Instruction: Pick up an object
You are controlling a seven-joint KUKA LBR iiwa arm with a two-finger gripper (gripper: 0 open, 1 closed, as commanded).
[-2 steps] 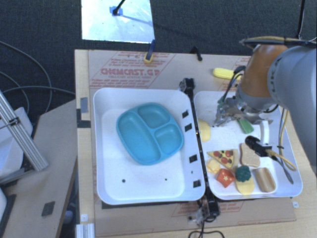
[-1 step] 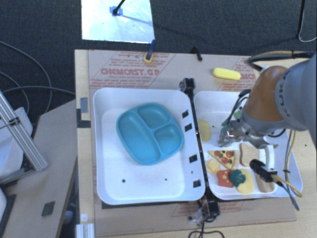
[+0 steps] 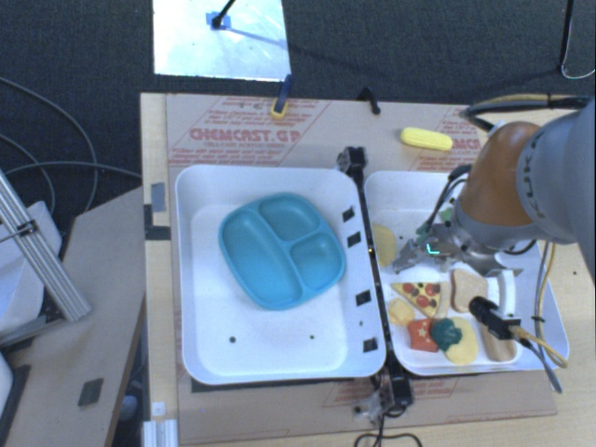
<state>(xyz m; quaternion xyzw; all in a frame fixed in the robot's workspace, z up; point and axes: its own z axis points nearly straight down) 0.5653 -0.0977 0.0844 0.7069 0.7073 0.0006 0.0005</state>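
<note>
Hovering my gripper (image 3: 407, 257) over the right bin (image 3: 400, 194).
Pizza slice (image 3: 418, 294) lies just beneath it toward the bin's near edge; I cannot tell the hand's state.

Claw (image 3: 410, 254) above pizza slice (image 3: 419, 295) (right bin).

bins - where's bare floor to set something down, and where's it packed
Left bin: bare strip along the near wall below the blue plate, and the corners around it. Right bin: free at the far left corner only; its near end is crowded with toy food under the gripper.
</note>
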